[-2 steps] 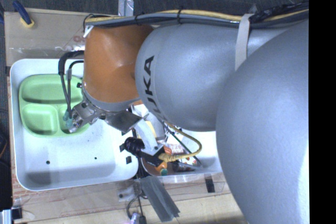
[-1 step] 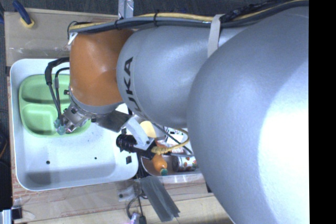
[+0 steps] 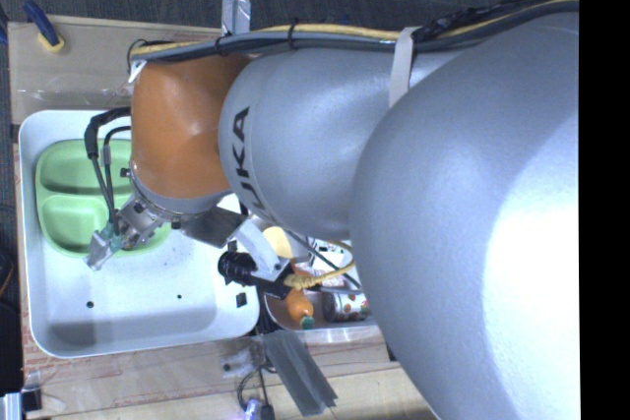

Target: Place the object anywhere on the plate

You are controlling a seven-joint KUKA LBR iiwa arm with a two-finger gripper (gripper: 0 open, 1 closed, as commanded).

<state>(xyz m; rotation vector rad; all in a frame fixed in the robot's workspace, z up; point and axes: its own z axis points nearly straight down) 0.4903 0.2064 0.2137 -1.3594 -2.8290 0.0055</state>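
Camera view: the two-finger gripper [image 3: 101, 249] hangs over the near edge of the green divided plastic plate [image 3: 67, 197] in the left white bin [image 3: 128, 325], while a small orange object [image 3: 299, 307] lies right of that plate in the neighbouring bin.

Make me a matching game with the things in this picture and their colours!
Things:
1. divided plastic plate in the left bin
2. wide band above the arm's wrist
3. shallow plastic bin on the left
4. small clip at the bench's top-left corner

Colours:
A. white
B. blue
C. green
D. orange

Pairs: 1-C, 2-D, 3-A, 4-B
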